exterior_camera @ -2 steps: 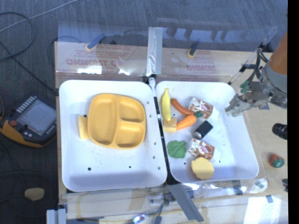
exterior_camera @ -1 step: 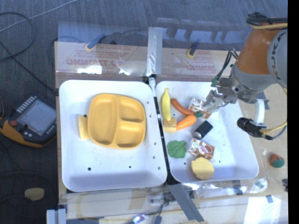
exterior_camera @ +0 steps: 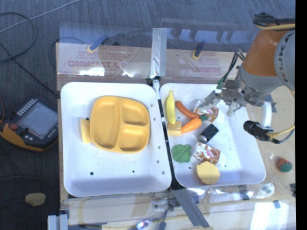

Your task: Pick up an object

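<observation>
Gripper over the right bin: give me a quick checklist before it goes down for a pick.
1. Gripper above the right bin, not the left: ok.
2. Fingers spread apart, nothing between them: ok.
3. Something within reach below: ok, a small red and white packet lies just under the left finger.
4. Target free of neighbours: not ok, the packet touches the carrot and sits close to the black block.
5. Gripper centred on the packet: cannot tell from this slanted view.
6. Height above the bin floor: cannot tell.
</observation>
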Controlling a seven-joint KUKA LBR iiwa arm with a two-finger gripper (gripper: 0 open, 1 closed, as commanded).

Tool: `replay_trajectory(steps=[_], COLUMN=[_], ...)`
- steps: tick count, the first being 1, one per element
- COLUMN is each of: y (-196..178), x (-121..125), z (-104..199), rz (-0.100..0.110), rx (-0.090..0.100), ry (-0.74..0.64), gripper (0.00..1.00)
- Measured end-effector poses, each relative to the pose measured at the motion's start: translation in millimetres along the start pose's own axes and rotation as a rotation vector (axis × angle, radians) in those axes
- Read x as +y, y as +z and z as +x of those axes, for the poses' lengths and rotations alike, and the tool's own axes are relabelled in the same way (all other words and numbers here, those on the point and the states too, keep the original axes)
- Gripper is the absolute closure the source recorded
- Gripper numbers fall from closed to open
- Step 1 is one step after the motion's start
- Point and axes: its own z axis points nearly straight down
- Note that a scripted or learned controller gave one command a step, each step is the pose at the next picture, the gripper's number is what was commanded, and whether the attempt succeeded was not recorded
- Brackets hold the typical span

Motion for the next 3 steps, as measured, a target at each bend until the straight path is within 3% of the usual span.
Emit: replay_trajectory(steps=[1,2,3], y=[124,111,103], x=[13,15,15], z=[23,23,24], rz=[-0.014,-0.019,-0.017], rx=[-0.004,-0.001,0.000], ry=[-0.165,-0.165,-0.166], gripper=[0.00,1.00,1.00])
